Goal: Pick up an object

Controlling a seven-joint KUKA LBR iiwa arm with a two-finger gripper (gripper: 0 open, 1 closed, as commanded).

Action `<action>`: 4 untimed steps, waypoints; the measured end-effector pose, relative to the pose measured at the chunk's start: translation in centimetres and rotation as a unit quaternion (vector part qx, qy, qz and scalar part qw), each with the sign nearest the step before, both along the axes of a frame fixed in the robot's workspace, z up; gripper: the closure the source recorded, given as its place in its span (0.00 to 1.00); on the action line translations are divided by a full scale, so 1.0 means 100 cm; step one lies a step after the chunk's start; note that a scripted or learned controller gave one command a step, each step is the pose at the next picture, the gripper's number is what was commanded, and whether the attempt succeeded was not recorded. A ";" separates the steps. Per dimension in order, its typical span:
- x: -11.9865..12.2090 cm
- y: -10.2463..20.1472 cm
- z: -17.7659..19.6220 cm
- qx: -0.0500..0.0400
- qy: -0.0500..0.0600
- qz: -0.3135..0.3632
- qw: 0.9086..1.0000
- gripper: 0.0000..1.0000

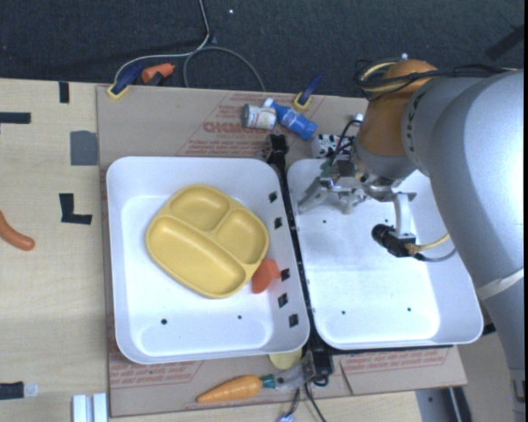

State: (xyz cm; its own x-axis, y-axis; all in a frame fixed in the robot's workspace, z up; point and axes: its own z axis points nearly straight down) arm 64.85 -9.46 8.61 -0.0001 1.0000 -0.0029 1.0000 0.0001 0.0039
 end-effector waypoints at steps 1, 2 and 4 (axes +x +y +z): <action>0.021 -0.009 -0.001 0.002 0.001 0.001 1.000 0.00; 0.021 -0.009 0.010 0.001 0.001 0.002 1.000 1.00; 0.020 -0.002 -0.001 0.000 0.003 0.000 1.000 0.00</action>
